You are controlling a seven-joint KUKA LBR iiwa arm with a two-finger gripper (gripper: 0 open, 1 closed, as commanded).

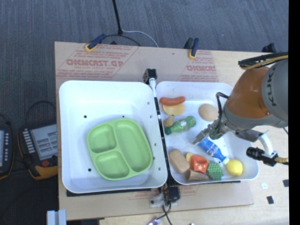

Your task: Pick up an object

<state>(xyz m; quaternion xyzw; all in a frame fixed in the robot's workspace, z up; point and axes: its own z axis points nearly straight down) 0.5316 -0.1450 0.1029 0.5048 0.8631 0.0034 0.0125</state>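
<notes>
My gripper (208, 136) hangs low in the right bin (225, 90), its fingers (200, 138) open with nothing between them. Directly in front of it lies a blue and white packet (213, 149), its upper end touching or nearly touching the fingertips. Left of the gripper is a green bottle (180, 124) on its side. A beige egg (207, 111) sits behind the gripper. A red sausage (172, 100) and a yellow slice (174, 109) lie at the bin's back left.
Along the right bin's front lie a brown roll (178, 160), a red toy (199, 164), a green knobbly piece (215, 171) and a yellow lemon (234, 168). The left bin (79, 97) holds a green divided plate (119, 149). The bins' shared wall (159, 125) runs between them.
</notes>
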